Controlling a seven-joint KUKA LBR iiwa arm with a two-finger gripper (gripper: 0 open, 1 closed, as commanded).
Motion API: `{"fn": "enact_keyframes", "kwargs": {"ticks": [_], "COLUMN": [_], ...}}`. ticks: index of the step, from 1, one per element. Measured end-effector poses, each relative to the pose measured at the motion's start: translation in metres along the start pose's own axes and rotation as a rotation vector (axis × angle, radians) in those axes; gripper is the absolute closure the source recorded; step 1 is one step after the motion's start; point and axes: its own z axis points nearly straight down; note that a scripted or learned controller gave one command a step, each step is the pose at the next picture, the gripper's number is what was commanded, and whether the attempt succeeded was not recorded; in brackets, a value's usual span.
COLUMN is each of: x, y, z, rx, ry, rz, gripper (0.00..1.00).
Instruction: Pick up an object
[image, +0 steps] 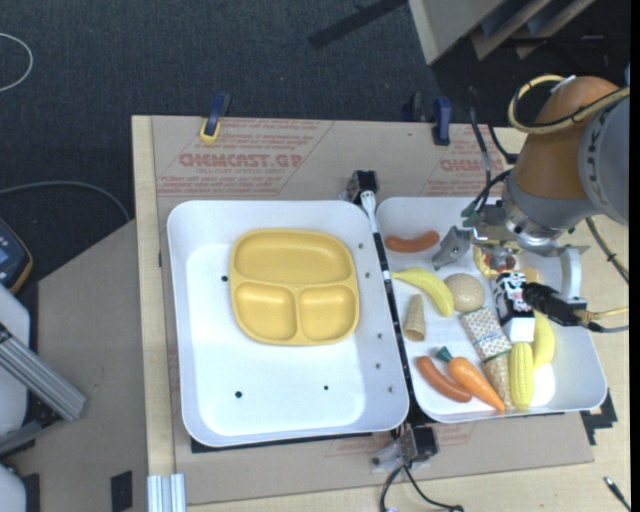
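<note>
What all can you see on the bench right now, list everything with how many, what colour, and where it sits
White bins: two, side by side on the bench.
Divided plate: one, yellow, in the left bin, toward the back.
Sausage: one, red-orange, back of the right bin.
Banana: one, yellow, right bin near the divider.
Round pale item: one, beige, just right of the banana.
Cone: one, tan, below the banana.
Carrots: two, orange, front of the right bin.
Corn cob: one, yellow, front right.
Clamps: one yellow, one blue, on the board's far edge.
Arm: grey with orange band, over the right bin.
Gripper: one, among the right bin's items.
</note>
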Motion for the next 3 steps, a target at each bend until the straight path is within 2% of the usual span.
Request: {"fn": "enact_keyframes", "kwargs": {"ticks": [1, 2, 3], "x": [0.0, 0.0, 0.006], "y": [0.002, 0.001, 0.004], "z": [0.05, 0.039, -0.023], "rx": [-0.011, -0.011, -0.016], "ry": [-0.003, -0.003, -0.004], "rz": [0.0, 0.001, -0.001], "gripper": [0.0, 1.0, 1.0]}}
